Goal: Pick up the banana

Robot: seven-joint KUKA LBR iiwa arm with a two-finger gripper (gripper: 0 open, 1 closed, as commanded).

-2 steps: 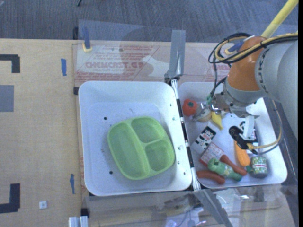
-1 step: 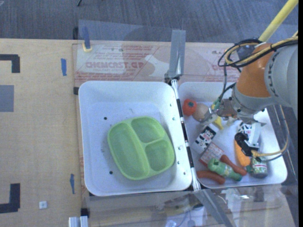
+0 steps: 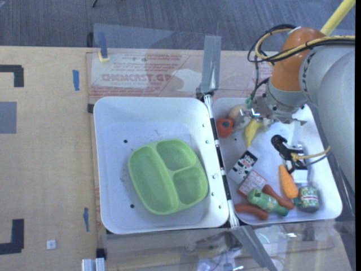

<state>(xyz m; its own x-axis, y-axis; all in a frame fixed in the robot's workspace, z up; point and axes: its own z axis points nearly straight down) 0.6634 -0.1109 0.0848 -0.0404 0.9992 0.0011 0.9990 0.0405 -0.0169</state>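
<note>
— Where is the banana [image 3: 252,132]?
— In the right bin [image 3: 263,154], the same one that holds the carrot [image 3: 287,183]. From the carrot it lies up and to the left, near the bin's far end, and it sits at a tilt.
— And the gripper [image 3: 249,114]?
— Farther up-left of the carrot, right over the banana's upper end. Whether it is spread or pinching the fruit I cannot tell, because the wrist is in the way.
— What else is there?
— A black-and-white box [image 3: 244,164] sits left of the carrot. A small red-orange fruit [image 3: 225,127] lies farther up-left, just beside the banana. A green bottle [image 3: 266,201] lies below-left of the carrot, close by. The green plate [image 3: 167,175] lies well to the carrot's left, in the left bin [image 3: 146,117].
</note>
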